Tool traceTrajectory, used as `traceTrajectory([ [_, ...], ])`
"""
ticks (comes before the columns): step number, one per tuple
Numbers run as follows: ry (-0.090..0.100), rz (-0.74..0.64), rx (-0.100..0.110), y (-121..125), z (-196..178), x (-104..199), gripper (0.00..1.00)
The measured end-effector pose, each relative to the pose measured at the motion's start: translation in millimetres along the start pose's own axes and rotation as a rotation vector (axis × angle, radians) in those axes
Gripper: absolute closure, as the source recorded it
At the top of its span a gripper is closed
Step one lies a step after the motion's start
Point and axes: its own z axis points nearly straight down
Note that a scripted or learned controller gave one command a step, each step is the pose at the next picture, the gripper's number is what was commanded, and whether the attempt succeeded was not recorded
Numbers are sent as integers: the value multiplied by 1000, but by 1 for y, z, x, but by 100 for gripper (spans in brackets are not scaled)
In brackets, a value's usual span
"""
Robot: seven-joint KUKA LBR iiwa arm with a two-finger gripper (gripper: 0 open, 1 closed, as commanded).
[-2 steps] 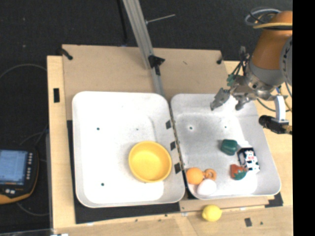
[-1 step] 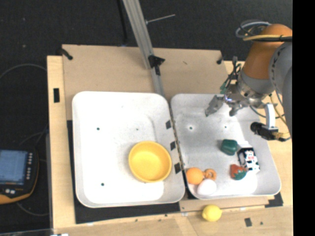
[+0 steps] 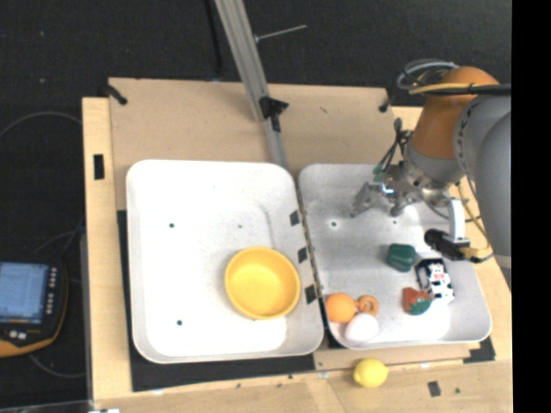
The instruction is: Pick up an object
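- I am seeing the gripper point(image 3: 372, 198) hovering spread and empty, up-left of the green block point(image 3: 400, 255).
- I am judging that block light, stiff; pinching its 2 flat sides looks safest.

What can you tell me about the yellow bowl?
The yellow bowl is round and shallow, with a smooth, plastic-looking surface and a slightly darker, orange-tinged rim. It sits upright, open side up, with nothing visible inside. It rests on the floor of the left white bin, toward that bin's lower right corner, close to the divider between the two bins. Only the bin touches it.
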Motion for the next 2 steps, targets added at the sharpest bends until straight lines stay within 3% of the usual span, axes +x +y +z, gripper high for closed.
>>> traceTrajectory([
  [1,-1,0,-7,2,-15,-1,100],
  [2,3,-3,-11,-2,-74,-9,100],
])
